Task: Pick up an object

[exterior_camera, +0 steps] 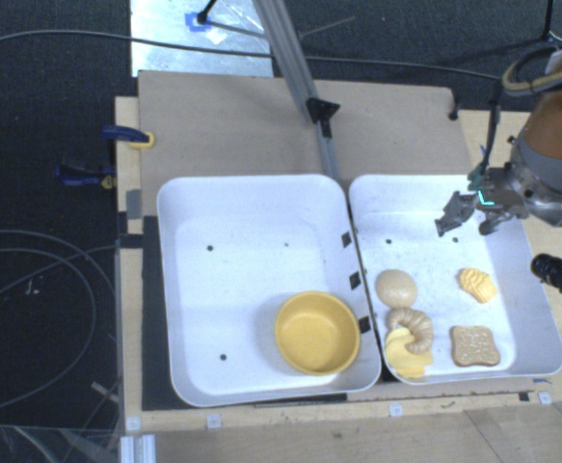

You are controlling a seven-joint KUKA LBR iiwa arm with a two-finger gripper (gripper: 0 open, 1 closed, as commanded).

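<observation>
Candidate objects: five small items lie in the right bin (521, 258), all in its near half. A ridged yellow piece (477, 284) is closest to the gripper; a round tan roll (395, 287) sits by the divider; a curled croissant-like piece (414, 324) lies just below the roll; a yellow wedge (406, 359) touches the croissant's lower edge; a flat brown cracker (474, 345) lies near the front rim.
Other bin: the left bin (223, 210) holds a yellow bowl (317, 332) near its front right corner.
Gripper position: the gripper (474, 214) hangs over the far half of the right bin, above bare floor, well apart from every item.
Claw state: the two fingers appear spread, with nothing between them; nothing is grasped.
Risk 1: crowding. The roll, croissant and wedge are touching or nearly so; a descent there would likely land a finger on a neighbour and push the group apart without a grip.
Risk 2: flat item. The cracker lies low on the floor; fingers could scrape past its edges and close on nothing.
Risk 3: wall. The ridged piece and cracker are near the right wall; the outer finger could strike the rim.
Risk 4: rounded item. The roll may squirt out as the fingers close.
Assessed best target: the ridged yellow piece, standing alone.
</observation>
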